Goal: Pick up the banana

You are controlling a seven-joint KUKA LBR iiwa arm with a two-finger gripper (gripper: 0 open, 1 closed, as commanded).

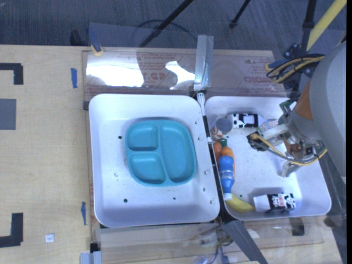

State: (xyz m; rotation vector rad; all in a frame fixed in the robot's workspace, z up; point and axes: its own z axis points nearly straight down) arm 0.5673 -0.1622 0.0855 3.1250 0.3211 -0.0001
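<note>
- Overhead, two shallow white bins sit side by side on the bench: the left bin point(104, 147) and the right bin point(313, 194).
- Left bin: holds a teal divided plate point(161, 151) with three compartments, lying flat near the bin's middle.
- Right bin, near-left corner: the banana point(240, 203) lies on the bin floor against the left wall, its yellow body pointing toward the bin's front edge. Nothing grips it.
- Just above the banana: a bottle point(226, 169) with an orange top and blue body lies along the left wall, its lower end touching or nearly touching the banana.
- Just right of the banana: a black-and-white patterned carton point(280, 201) lies along the front wall.
- Far side of the right bin: a second black-and-white item point(243, 120), with a small grey round object point(223, 125) beside it.
- Arm point(330, 98): enters from the right, grey with an orange band. The gripper point(287, 168) hangs over the right half of the right bin, well apart from the banana; whether it is spread or closed cannot be told.
</note>
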